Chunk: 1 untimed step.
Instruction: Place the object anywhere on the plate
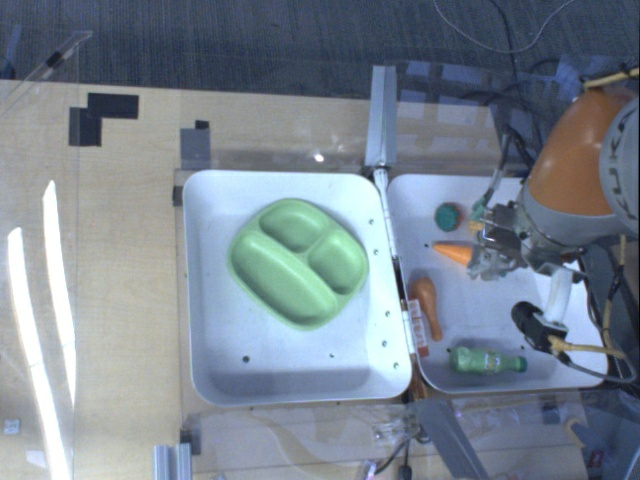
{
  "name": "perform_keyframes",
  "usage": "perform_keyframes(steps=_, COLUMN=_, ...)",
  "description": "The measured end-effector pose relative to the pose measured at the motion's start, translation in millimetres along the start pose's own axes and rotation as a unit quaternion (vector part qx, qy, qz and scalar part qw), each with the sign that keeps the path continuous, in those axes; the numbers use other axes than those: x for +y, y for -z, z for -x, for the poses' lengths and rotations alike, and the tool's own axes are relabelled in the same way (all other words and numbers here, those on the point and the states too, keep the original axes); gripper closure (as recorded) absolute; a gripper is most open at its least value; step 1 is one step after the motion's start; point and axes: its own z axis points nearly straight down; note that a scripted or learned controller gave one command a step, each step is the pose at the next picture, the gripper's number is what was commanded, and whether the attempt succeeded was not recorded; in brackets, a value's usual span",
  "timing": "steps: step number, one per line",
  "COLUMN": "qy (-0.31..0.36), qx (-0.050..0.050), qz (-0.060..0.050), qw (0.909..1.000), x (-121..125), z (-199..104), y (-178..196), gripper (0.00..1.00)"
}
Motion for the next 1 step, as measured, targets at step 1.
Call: perform_keyframes(steps=1, qy=-0.060, qx=-0.001, qz=-0.001, qw=0.9982, x=28.9, z=-80.4, y=-0.3, gripper=1.00)
